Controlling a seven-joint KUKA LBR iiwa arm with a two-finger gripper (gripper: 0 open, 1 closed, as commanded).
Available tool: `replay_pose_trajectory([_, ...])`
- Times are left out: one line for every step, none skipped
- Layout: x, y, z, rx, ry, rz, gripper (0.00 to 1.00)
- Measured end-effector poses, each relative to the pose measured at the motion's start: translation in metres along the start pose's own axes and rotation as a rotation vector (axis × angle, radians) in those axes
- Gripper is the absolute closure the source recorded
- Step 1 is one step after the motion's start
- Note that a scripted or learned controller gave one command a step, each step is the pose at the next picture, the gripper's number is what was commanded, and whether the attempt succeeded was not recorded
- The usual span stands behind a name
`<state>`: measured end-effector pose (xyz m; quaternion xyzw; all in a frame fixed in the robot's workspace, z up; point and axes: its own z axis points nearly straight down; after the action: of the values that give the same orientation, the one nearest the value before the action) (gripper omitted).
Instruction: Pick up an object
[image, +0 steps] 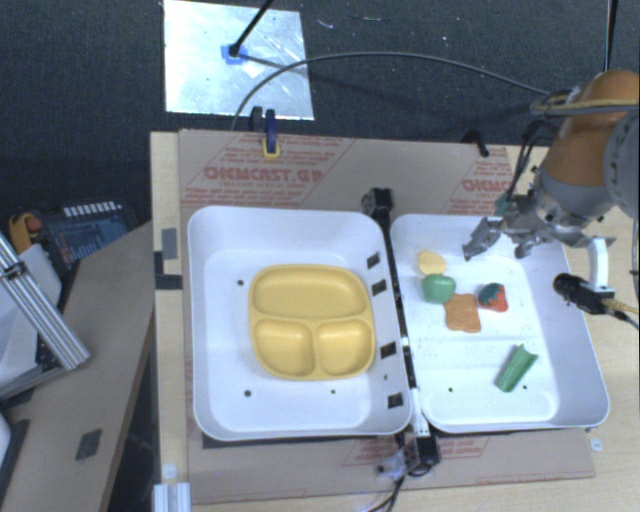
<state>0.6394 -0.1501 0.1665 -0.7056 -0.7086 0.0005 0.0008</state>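
In the right bin (560, 400) lie several small toy foods: a pale yellow piece (431, 263), a green round piece (438, 289), an orange flat piece (462, 314), a red piece with a dark green top (491, 296) and a green elongated piece (516, 367). My gripper (505, 240) hangs over the bin's far right part, above and to the right of the yellow piece. Its two fingers are spread apart with nothing between them.
The left bin (215, 250) holds a yellow three-compartment tray (308, 320). A black clamp strip (392, 310) runs between the bins. Cables cross the bench behind the bins. A grey metal device (40, 300) sits off the bench at the left.
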Motion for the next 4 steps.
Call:
replay_pose_trajectory([0.004, 0.002, 0.042, -0.001, 0.000, -0.001, 0.00])
replay_pose_trajectory([0.003, 0.004, 0.028, -0.007, -0.002, -0.003, 1.00])
replay_pose_trajectory([-0.006, 0.006, -0.021, -0.009, -0.003, 0.002, 1.00])
replay_pose_trajectory([-0.003, 0.004, -0.083, -0.010, -0.002, -0.001, 1.00])
